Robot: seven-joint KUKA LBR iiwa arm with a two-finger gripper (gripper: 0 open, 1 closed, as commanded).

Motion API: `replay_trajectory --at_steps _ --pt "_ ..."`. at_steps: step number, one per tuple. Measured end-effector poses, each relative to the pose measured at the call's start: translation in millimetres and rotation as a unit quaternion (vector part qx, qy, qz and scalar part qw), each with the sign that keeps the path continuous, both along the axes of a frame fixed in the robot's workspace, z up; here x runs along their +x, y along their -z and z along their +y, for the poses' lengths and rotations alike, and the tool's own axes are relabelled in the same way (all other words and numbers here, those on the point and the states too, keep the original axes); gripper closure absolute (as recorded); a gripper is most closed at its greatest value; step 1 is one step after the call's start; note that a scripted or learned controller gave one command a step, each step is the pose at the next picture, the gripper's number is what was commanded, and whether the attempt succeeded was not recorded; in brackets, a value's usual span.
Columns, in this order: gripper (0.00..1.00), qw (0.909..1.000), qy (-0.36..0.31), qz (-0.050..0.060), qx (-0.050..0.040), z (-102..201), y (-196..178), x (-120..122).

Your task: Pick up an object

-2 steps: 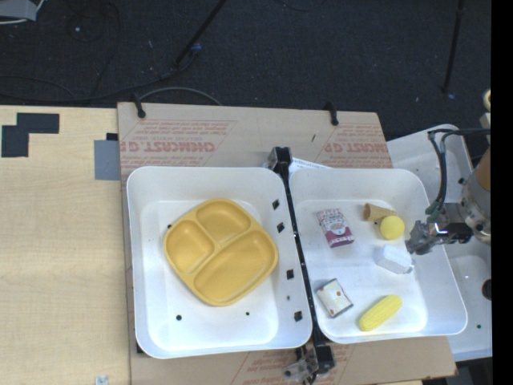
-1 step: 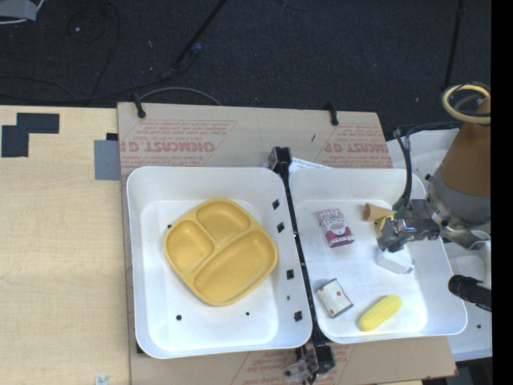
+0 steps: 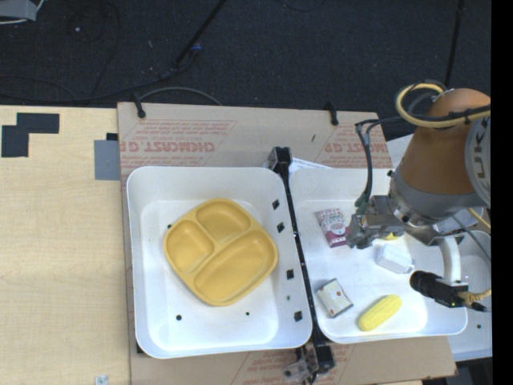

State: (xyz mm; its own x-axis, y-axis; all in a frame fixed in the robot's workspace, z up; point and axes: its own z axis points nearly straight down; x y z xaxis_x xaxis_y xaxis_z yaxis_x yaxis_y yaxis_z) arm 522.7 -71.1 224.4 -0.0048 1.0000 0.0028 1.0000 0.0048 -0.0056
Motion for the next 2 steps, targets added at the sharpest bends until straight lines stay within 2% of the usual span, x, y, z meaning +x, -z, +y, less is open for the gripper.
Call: replay_trajectory --at_steps 1,2 --pt "1.00 1.0000 0.001 -0.002 -0.0012 41 -6 17" --pt "1.00 1.0000 0.000 -0.001 -0.0007 100 -1 30"
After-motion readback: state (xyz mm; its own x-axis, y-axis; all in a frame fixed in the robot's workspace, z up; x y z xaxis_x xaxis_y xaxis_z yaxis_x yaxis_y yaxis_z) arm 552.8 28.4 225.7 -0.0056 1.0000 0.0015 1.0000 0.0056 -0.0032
